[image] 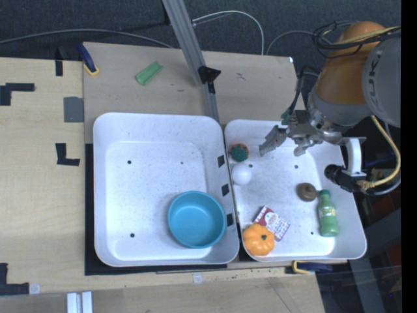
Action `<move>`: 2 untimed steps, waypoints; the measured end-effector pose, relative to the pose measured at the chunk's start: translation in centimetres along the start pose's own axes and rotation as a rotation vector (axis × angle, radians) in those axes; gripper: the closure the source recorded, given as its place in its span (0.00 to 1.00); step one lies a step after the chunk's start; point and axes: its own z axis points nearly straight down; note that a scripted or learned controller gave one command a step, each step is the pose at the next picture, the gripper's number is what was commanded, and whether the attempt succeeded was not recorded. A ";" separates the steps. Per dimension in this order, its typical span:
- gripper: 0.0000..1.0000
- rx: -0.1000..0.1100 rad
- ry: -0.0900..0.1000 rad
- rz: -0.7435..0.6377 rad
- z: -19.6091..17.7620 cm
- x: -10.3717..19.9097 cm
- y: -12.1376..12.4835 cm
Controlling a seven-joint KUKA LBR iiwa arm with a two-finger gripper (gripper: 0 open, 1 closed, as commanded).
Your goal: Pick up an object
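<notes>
from my seat the gripper (pixel 285 143) hangs wide apart over the right bin's (pixel 355 243) far edge, with the green-red ball (pixel 239 152) just to its left.

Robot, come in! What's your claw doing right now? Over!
Gripper open, above right bin, holding nothing. Nearest: small green-and-red toy, white ball. Nothing in the way.

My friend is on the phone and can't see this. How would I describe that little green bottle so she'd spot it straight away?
Start at the right-hand bin of the two white ones. Go to its right wall, near the front corner: the green bottle lies there, just past a small brown round thing. It is the one long, slim green item there; the pumpkin is round and orange.
</notes>
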 end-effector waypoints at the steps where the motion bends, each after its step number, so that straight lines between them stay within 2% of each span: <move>1: 0.00 0.000 0.000 0.000 0.0 0.0 0.0; 2: 0.00 0.006 0.000 0.001 6.2 -0.2 -0.8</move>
